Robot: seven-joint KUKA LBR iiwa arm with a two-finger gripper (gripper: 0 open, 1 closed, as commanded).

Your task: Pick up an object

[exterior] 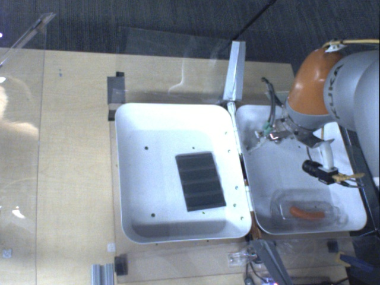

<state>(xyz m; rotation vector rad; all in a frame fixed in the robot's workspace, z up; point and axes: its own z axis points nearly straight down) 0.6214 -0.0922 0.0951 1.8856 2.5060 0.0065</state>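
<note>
While the claw (pixel 270 134) hangs low over the back part of the right bin (pixel 356 218), its tip is too small and cluttered to tell whether it is open or closed. Nothing can be made out in it. An orange object (pixel 307 213) lies inside a clear wrapper (pixel 309 209) near the front of that bin, apart from the claw. A dark ridged pad (pixel 200 180) lies flat in the left bin (pixel 136 159)

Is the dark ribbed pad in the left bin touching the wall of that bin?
Apart. The camera view shows the dark ribbed pad lying flat mid-floor of the left bin, with bare white floor all around it, so no edge meets a wall.
</note>
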